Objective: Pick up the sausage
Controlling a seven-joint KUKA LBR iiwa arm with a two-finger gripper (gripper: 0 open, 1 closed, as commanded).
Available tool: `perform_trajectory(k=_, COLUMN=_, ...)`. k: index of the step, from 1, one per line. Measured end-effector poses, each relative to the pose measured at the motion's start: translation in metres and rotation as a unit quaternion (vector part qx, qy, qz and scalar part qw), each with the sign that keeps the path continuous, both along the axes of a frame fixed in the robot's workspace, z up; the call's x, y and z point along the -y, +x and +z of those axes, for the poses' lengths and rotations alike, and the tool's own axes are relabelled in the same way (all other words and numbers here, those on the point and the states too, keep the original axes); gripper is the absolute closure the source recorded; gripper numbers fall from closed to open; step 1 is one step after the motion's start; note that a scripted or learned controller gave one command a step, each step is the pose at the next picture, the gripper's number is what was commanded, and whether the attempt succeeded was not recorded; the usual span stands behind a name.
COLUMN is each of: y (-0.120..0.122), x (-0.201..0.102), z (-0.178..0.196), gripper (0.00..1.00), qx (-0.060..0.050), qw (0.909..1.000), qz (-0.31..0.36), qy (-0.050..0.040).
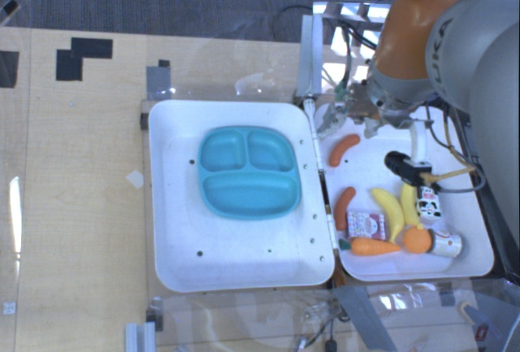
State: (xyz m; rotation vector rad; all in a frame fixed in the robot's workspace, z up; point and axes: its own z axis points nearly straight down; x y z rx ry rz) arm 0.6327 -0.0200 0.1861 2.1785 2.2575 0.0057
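My pincer [349,127] hangs over the far left corner of the right bin [481,261]. It is spread wide, with one fingertip [327,119] close to the wall shared with the left bin [171,261] and the other further right, and nothing is between them. The far sausage [344,149] lies on the bin floor just on the near side of my pincer. It is tilted, with its far end pointing right, and it is apart from both tips. A near sausage [344,206] lies further toward the near side, close to the left wall and almost parallel to it. Just right of it is a small pink carton [365,223], and a carrot [375,246] lies across the near side of that carton, pointing right. Two bananas [390,212] lie side by side to the right of the carton. An orange [417,239] sits at their near end, touching or almost touching the carrot's tip. A small white can [445,244] lies on its side just right of the orange. In the left bin a blue divided plate [248,171] sits near the middle, with two small compartments on its far side and one long compartment on its near side. Both bins rest on the pale wooden bench [81,180].
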Motion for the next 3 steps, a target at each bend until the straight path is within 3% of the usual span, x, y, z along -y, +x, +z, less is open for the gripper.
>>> perform_trajectory(k=1, y=-0.012, x=0.005, z=0.000, gripper=0.00, qx=0.000, qw=1.0000, qz=0.009, qy=0.0002)
perform_trajectory(k=2, y=0.007, x=0.108, z=-0.044, gripper=0.00, qx=0.000, qw=0.9982, qz=0.060, qy=-0.0010)
perform_trajectory(k=3, y=0.040, x=0.080, z=-0.086, gripper=0.00, qx=0.006, qw=0.9928, qz=0.119, qy=-0.0022)
